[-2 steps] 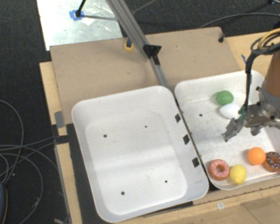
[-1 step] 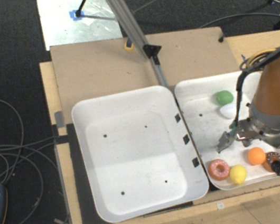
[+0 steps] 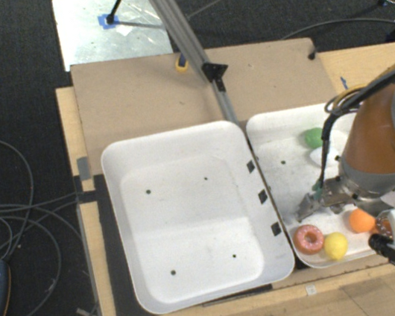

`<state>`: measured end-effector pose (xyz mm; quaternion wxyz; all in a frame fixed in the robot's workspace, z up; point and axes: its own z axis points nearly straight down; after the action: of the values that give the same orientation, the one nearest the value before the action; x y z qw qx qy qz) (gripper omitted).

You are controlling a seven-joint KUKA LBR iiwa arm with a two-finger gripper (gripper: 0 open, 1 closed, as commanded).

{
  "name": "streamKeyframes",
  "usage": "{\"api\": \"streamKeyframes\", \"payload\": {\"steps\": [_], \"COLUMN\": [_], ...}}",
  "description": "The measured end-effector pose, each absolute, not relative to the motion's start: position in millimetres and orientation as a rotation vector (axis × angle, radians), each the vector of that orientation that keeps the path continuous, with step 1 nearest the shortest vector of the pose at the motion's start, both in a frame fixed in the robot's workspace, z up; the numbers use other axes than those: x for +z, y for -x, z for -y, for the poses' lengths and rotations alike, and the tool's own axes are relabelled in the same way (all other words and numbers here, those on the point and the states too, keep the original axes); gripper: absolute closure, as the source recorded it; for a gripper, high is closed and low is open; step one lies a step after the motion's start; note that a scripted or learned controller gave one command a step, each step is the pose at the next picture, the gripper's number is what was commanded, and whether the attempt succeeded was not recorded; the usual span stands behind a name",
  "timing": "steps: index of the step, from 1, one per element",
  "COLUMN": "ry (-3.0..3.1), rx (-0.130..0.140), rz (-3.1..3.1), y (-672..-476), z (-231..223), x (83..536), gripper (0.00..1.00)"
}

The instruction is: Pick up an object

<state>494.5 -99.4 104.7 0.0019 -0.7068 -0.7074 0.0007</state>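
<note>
Gripper (image 3: 313, 205): you see it low in the right bin (image 3: 274, 140), fingers slightly apart, holding nothing. Just beside it lie a pink doughnut (image 3: 308, 238), yellow lemon (image 3: 335, 245) and orange fruit (image 3: 360, 220); a green object (image 3: 312, 138) sits farther back. No legible writing.

Two shallow white bins are sitting side by side; in the right bin (image 3: 274, 140), a pink frosted doughnut (image 3: 308, 238) is lying left of a yellow lemon (image 3: 336, 245), a small orange fruit (image 3: 360, 220) further right, a green object (image 3: 313, 137) behind.
</note>
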Motion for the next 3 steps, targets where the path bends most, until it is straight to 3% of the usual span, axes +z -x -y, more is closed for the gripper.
{"api": "streamKeyframes", "payload": {"steps": [1,3], "ry": [2.222,2.22], "rx": [-0.003,-0.007], "rz": [2.223,2.233], "y": [-495.8,-496.2], "z": [100,106], "x": [118,216], "gripper": [1.0,1.0]}}
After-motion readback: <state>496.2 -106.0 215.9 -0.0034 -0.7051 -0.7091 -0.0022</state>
